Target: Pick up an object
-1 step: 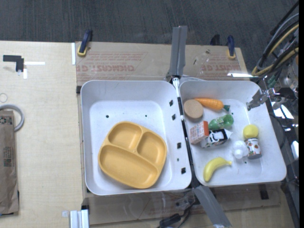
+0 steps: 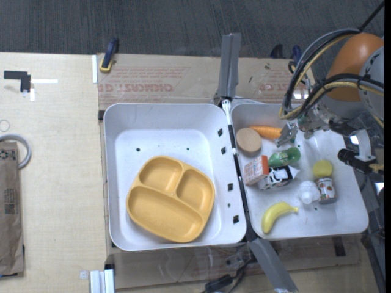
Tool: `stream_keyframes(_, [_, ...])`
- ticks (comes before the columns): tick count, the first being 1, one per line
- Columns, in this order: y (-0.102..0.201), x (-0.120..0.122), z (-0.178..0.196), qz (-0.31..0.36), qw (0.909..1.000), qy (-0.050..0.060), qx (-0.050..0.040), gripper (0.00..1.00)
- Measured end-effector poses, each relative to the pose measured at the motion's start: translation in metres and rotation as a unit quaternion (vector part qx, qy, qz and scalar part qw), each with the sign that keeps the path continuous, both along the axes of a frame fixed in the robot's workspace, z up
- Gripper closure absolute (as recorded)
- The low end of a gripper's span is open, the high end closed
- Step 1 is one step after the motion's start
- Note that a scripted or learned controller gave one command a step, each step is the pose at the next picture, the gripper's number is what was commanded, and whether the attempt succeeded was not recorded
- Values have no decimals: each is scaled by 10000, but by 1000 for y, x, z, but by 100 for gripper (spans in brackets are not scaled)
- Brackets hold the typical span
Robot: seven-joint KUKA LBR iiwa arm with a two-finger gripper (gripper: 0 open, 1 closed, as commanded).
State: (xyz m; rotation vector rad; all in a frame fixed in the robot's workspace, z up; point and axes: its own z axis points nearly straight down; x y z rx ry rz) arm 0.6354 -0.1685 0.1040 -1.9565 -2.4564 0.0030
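A grey arm with an orange band is seen reaching in from the right, its hand (image 2: 287, 134) lowered over the far part of the right bin (image 2: 354, 221). Whether the hand is wide or narrow cannot be told from this view, and nothing is seen held in it.

An orange carrot (image 2: 267, 131) is laid just left of the hand, its long axis running left to right along the bin's far wall, its thinner end toward the hand. A round tan disc (image 2: 248, 140) is set beyond the carrot, close to the wall shared with the left bin (image 2: 116, 163). A green item (image 2: 285, 158) is found just below the hand, lying roughly left to right. Below and left of it, a red-and-white carton (image 2: 256, 170) and a black-and-white item (image 2: 280, 176) are crowded together.

A yellow-green ball (image 2: 322, 168) and a small red-labelled can (image 2: 327, 190) are placed to the lower right of the hand, with a whitish object (image 2: 307, 194) beside the can. A banana (image 2: 277, 215) is seen nearest the bin's near edge, its long axis slanted up to the right, with open white floor around it.

The left bin, well left of the hand, is occupied by a yellow divided plate (image 2: 171, 198), with bare floor left along its far side. Cardboard (image 2: 159, 81) is spread behind the bins on the bench (image 2: 55, 115).
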Motion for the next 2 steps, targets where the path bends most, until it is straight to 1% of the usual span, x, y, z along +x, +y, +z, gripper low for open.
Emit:
stream_keyframes(1, [30, 14, -13, -122, 9999, -10, -4, 0])
stream_keyframes(2, [29, 13, -6, -106, 9999, 32, -8, 100])
